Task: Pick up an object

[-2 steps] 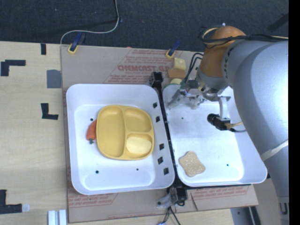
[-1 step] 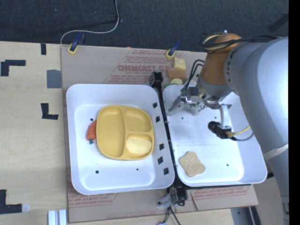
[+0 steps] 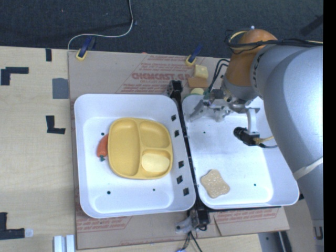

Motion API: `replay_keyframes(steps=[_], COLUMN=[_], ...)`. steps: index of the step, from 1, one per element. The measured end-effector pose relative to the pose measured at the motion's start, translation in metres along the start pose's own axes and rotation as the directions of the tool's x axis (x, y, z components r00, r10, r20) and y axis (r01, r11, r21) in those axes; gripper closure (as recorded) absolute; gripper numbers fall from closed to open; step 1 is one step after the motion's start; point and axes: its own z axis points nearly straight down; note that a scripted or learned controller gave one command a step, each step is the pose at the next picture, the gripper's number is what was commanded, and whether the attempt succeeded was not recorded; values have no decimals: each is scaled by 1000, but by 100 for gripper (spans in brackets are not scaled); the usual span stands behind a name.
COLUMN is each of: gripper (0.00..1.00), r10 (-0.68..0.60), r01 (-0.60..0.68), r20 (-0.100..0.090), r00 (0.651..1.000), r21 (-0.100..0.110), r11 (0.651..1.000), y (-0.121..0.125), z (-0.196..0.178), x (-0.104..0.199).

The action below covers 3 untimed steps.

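My gripper [image 3: 211, 107] hangs over the far left corner of the right bin [image 3: 262, 167], below the orange band of the arm [image 3: 247, 62]. A tan, speckled slice of toy bread [image 3: 214, 183] lies near the front of the right bin, well apart from the gripper. In the left bin [image 3: 89, 193] sits a yellow divided plate [image 3: 134, 140] with a pale yellow lump [image 3: 156, 163] in its front right compartment. An orange-red object [image 3: 102, 146] peeks out from under the plate's left edge.
Behind the bins, on the cardboard, a yellow block [image 3: 201, 70], a tan piece [image 3: 197, 81] and a pale round piece [image 3: 196, 91] sit close to the gripper. The black divider [image 3: 181, 140] runs between the bins. The arm's large grey body [image 3: 299, 104] covers the right side.
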Motion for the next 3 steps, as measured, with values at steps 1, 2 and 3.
replay_keyframes(steps=[1,2,3], gripper=[100,0,0], r10=[-1,-1,1], r01=[1,1,-1], r20=[1,2,4], r00=[1000,1000,1000], r21=[1,2,3], r11=[1000,1000,1000], y=[-1,-1,-1], z=[-10,-9,0], x=[0,0,7])
